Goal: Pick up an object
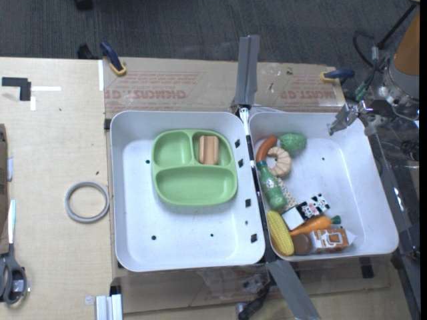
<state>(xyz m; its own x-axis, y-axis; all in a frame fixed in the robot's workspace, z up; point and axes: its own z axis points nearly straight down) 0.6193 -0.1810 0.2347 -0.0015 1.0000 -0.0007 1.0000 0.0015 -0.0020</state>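
Observation:
The right bin (360, 179) holds a pile of toy food along its left and front sides: a red sausage (265, 147), a glazed donut (278, 160), a green leafy piece (292, 142), a green bottle (272, 189), a yellow corn cob (280, 232), a carrot (310, 225), a cow-patterned box (310, 209) and an orange carton (331, 240). My gripper (341, 120) hangs over the bin's back right corner, apart from all of them, with nothing seen in it. The left bin (133, 232) bears a green divided plate (193, 179) with a tan block (209, 149) in one compartment.
A metal divider (247, 65) runs between the bins at the back. On the wooden bench to the left lie a tape ring (87, 201) and scissors (13, 279). Clamps (113, 59) hold the cardboard at the back. Cables crowd the right edge.

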